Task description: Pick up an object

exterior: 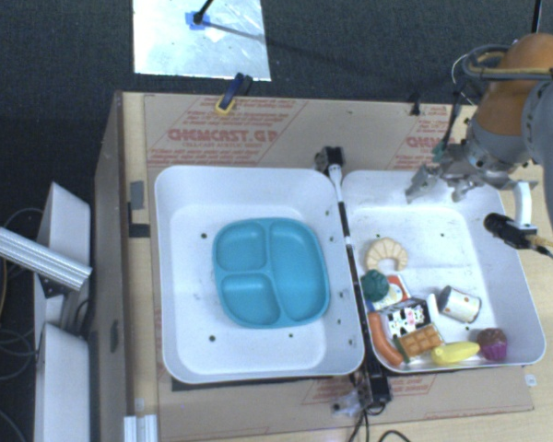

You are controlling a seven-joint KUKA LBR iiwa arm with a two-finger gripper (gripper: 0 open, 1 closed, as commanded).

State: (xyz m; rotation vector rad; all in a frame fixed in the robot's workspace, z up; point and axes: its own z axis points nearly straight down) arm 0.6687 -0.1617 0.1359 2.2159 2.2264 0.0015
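The jaws (440, 181) hang over the far edge of the right bin (461, 201), at the end of the grey arm (525, 99) with its orange band. Two grey fingers (417, 185) show splayed apart, and nothing sits between them.

The objects to pick from lie well below the jaws in the view, crowded toward the near side of that bin. Nearest the jaws is a tan croissant (387, 251), curled like a crescent. Just beyond it lies a dark green vegetable piece (376, 285), then an orange-red tray (387, 334) that carries a black-and-white spotted block (407, 318) and a brown waffle-like piece (418, 341). Beside these rests a small white cylinder (459, 305) with a dark end, lying on its side, then a yellow banana-shaped piece (455, 352) and a purple rounded piece (492, 343) in the near corner.

Across the divider from the jaws, the left bin (189, 210) holds a blue plate (270, 273) with three compartments. Both bins sit on the table (258, 132), covered by printed brown cardboard.
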